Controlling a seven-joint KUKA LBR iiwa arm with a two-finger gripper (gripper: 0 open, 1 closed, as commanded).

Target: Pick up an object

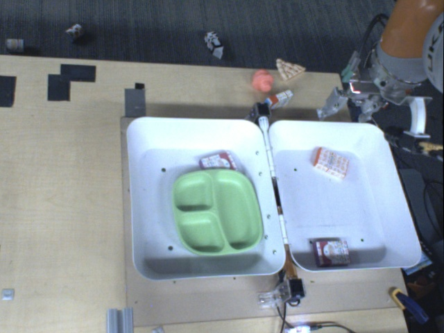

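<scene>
The left bin (142,186) holds a green divided plate (216,211), with a small red and white packet (217,161) just behind it. In the right bin (388,207) an orange and white packet (330,164) lies near the back, and a dark red box (329,251) sits at the front wall. My gripper (350,108) hangs above the right bin's back edge, up and right of the orange packet. Its fingers are spread open with nothing between them.
On the bench behind the bins lie a pink ball (262,81), a triangular slice-shaped toy (290,69) and a small red and white tube (281,99). Black blocks (69,80) sit at the far left. Cables run along the right side.
</scene>
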